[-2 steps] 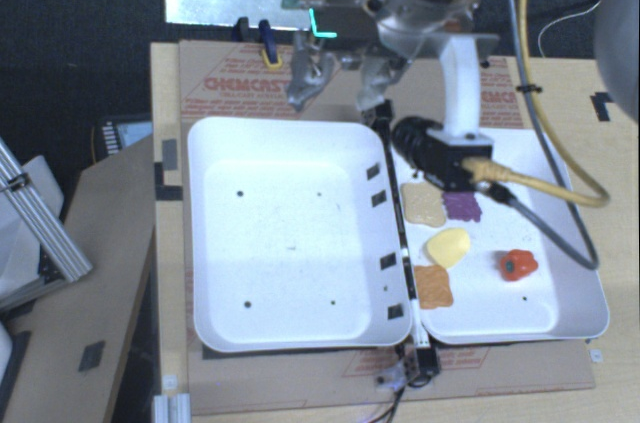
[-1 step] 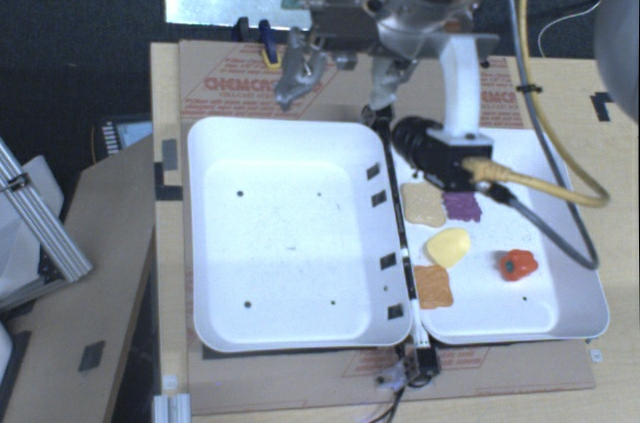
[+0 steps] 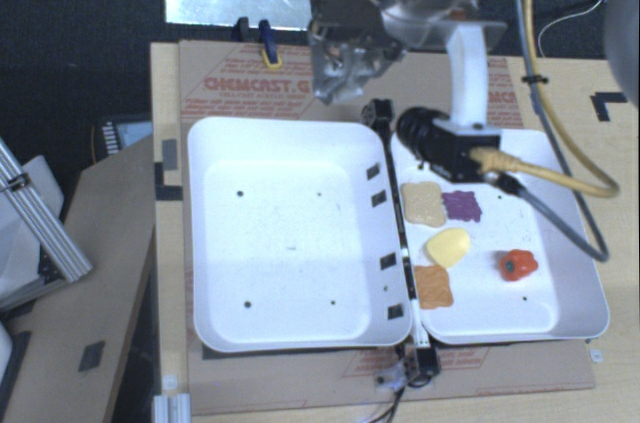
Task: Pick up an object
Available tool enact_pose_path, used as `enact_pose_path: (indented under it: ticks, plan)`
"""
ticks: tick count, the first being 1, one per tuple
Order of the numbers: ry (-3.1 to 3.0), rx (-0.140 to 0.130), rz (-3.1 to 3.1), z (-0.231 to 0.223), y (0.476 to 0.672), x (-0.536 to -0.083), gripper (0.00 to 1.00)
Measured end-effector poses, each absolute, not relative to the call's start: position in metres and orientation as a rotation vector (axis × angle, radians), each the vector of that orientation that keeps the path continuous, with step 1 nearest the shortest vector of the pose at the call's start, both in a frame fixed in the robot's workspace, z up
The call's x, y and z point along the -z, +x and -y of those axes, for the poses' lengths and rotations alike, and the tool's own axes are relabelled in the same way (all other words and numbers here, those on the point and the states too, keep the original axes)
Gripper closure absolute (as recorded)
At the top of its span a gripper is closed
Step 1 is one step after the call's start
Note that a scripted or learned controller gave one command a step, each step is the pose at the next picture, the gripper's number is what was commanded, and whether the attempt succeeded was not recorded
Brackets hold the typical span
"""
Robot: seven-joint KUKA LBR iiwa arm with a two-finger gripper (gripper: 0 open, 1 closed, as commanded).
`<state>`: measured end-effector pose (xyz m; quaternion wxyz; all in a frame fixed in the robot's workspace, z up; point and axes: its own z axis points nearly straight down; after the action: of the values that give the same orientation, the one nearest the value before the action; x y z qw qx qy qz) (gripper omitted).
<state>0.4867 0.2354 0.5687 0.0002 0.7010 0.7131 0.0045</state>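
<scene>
Pick not yet made: claw (image 3: 340, 76) hangs above the surface behind the left bin (image 3: 215, 241), its opening impossible to judge, nothing visibly held; candidates—yellow piece (image 3: 448, 246), purple piece (image 3: 461, 205), red piece (image 3: 518, 264)—lie in the right bin (image 3: 570, 311).

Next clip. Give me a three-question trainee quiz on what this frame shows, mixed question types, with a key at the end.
1. True or false: the red toy lies in the left bin.
2. Multiple choice: which item lies nearest the divider between the bins? A) the purple piece B) the orange square piece C) the red toy
3. Short answer: where does the gripper hang in relation to the bins?

Key
1. False; it lies in the right bin, near its right side.
2. B
3. Above the bench beyond the bins' far edge, near the left bin's far right corner, not over the items.
</scene>
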Motion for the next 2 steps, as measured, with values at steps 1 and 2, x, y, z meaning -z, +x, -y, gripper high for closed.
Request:
enact_pose_path:
  ticks: [1, 2]
  plan:
    - [2.201, -0.013, -2.242, -0.2354, 0.4866, -0.5682, 0.0]
    - [2.201, -0.013, -2.242, -0.2354, 0.4866, -0.5682, 0.0]
